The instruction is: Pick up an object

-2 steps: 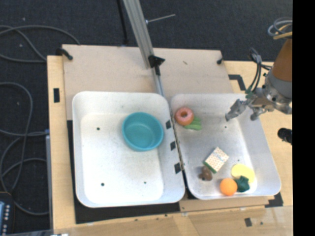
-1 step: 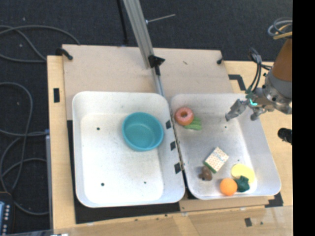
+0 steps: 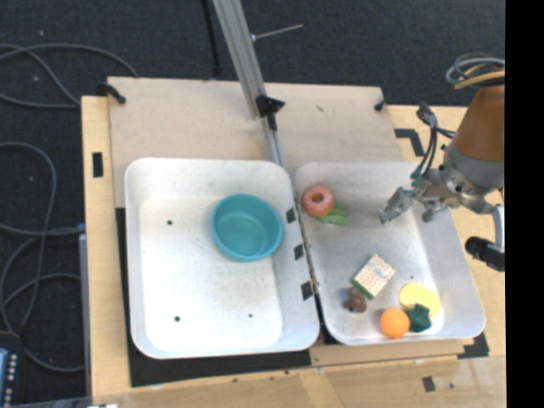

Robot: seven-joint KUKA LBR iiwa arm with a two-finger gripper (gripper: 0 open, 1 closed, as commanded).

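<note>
The donut (image 3: 318, 200) lies at the 10 o'clock corner of the right bin (image 3: 450, 266), touching a green thing (image 3: 337, 217). A block (image 3: 373, 275) sits near the middle, with a brown thing (image 3: 356, 300) just beside it. A lemon (image 3: 418, 295), an orange (image 3: 393, 322) and a dark green toy (image 3: 420, 318) crowd the 5 o'clock corner. The tool (image 3: 412, 208) hangs at 1 o'clock with its fingers spread wide, pinching nothing. The left bin (image 3: 161, 313) on the worktop (image 3: 187, 117) holds a blue bowl (image 3: 246, 226).

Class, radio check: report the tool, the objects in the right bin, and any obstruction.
Tool open, empty, above right white bin. Pink ring-shaped toy, checkered block, orange ball lying loose. Nothing blocking.
</note>
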